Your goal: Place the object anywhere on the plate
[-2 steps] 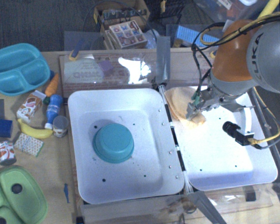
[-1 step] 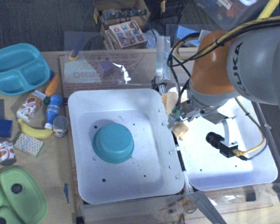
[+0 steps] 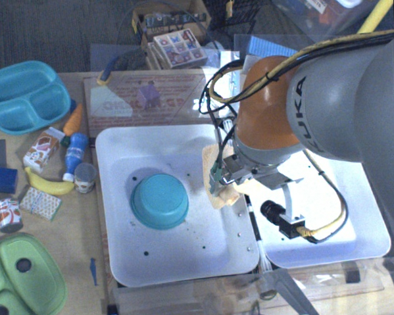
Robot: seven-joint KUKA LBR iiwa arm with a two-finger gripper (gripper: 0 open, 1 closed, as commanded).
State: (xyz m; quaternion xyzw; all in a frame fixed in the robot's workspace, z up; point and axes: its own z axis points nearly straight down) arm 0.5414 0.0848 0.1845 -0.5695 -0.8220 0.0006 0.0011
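Tool [image 3: 218,179] sits low over the left bin's [image 3: 123,263] right edge; I cannot tell its state from here. One tan, flat object [image 3: 220,197] lies under it, touching or nearly so. One blue plate [image 3: 160,200], upside down it seems, rests mid-bin, near but apart. I judge the placing not yet done: carrying across is left. Two bins, one arm.

Arm's wrist [image 3: 267,110] hides the gripper and most of a tan object [image 3: 220,197] at the bins' shared edge; green tray [image 3: 23,288] cut off at left.
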